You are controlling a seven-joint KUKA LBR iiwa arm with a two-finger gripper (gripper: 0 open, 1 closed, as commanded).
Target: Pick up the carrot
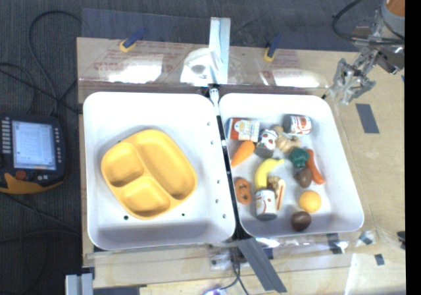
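The carrot (242, 151), an orange cone, lies in the right bin (342, 155) near its left wall, just below a small orange-and-white carton (245, 130). My gripper (348, 85) hangs outside the bin, above the bench past its far right corner, well away from the carrot. Its fingers look open, with nothing between them.
The right bin also holds a banana (267, 170), two small cans (297, 124) (265, 203), a green vegetable (300, 157), a red-orange stick (316, 170), an orange (309, 201), a pretzel (242, 188) and a dark plum (300, 220). A yellow divided plate (148, 172) lies in the left bin (99, 116).
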